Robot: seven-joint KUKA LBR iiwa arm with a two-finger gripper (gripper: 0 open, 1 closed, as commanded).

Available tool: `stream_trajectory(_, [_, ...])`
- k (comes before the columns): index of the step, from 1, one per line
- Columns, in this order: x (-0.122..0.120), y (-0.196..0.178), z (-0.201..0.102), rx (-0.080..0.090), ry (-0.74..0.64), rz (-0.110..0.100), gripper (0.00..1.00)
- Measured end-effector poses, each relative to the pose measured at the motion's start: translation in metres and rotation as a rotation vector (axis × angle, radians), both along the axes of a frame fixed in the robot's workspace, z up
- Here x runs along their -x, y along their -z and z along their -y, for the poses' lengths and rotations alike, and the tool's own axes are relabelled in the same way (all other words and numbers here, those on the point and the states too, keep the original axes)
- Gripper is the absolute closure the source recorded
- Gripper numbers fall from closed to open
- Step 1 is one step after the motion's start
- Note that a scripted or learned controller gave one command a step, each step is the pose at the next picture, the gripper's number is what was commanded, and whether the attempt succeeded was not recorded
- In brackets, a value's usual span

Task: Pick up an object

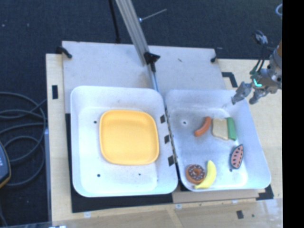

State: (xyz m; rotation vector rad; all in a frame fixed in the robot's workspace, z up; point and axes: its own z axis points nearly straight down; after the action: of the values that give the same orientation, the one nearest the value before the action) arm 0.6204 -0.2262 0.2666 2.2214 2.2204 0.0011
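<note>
The gripper is seen above the upper right corner of the right bin, its two fingers spread apart with nothing held between them. Inside that bin, a sandwich piece with a green edge lies nearest the gripper, with a sausage just to its left. A watermelon slice is placed nearer the bin's right wall. A donut and a banana, touching, lie at the front wall. A yellow plate is set in the left bin.
</note>
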Motion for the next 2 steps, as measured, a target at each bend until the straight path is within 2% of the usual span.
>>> stream_trajectory(1, [0.000, 0.000, 0.000, 0.000, 0.000, 0.000, 0.00])
stream_trajectory(2, [0.004, 0.042, 0.002, 0.000, 0.000, -0.004, 0.00])
